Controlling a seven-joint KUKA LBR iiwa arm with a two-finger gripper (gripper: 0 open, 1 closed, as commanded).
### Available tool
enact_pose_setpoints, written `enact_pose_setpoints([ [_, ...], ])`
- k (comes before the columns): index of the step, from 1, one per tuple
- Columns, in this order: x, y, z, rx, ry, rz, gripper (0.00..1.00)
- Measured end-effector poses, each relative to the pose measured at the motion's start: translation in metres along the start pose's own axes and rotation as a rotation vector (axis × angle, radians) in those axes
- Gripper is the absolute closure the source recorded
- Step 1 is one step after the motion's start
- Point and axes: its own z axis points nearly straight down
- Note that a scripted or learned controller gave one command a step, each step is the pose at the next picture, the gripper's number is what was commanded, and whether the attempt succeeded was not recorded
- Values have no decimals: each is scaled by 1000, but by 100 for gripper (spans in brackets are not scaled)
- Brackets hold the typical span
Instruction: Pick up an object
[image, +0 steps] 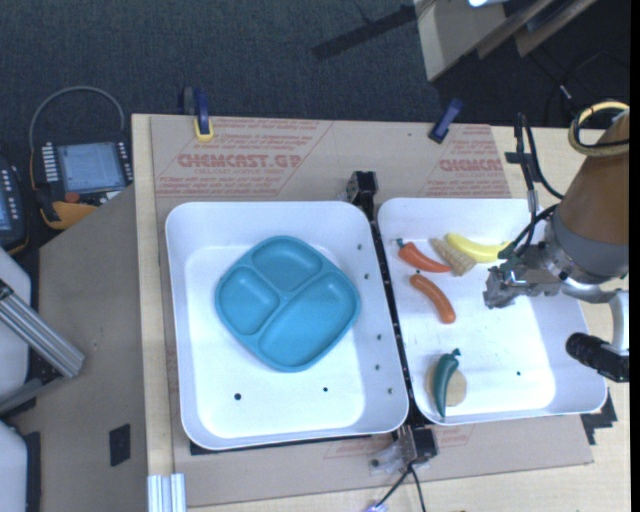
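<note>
A dark blue-grey carpeted floor (300, 60) surrounds the bench. On the left lies a handheld control pendant with a lit screen (85, 168) and looped cable. A silver aluminium rail (40, 330) slants nearer left. A beige board (470, 35) sits far right.

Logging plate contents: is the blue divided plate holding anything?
Empty: all three compartments of the blue divided plate show bare blue; it sits alone in the left bin.
</note>
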Motion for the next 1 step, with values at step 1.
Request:
enact_pose_setpoints([
  [1,-6,1,-44,1,-1,1,100],
])
